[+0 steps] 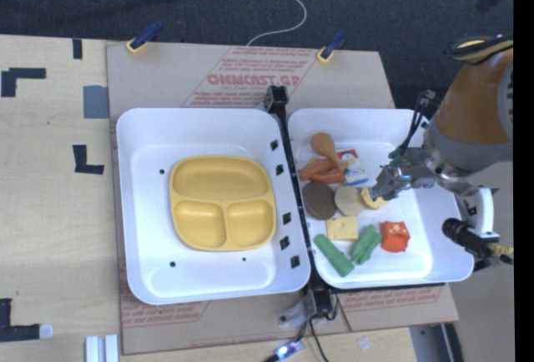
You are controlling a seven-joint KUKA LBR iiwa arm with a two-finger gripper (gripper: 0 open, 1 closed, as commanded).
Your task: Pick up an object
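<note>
The right bin (442,264) holds several toy foods. Among them are a brown drumstick (324,148), an orange sausage (321,173), a white and blue packet (354,168), a dark brown disc (318,200) and a beige disc (347,202). A yellow cheese block (341,228), two green pods (334,255) (365,243) and a red pepper (395,237) also lie there. My gripper (385,188) hangs low over the bin's middle. It is right beside a small pale yellow piece (370,201), touching or nearly touching it.
A yellow divided plate (224,202) lies in the left bin (138,143). A black divider (288,185) runs between the bins. The grey arm with its orange band (471,102) comes in over the right bin's far right side.
</note>
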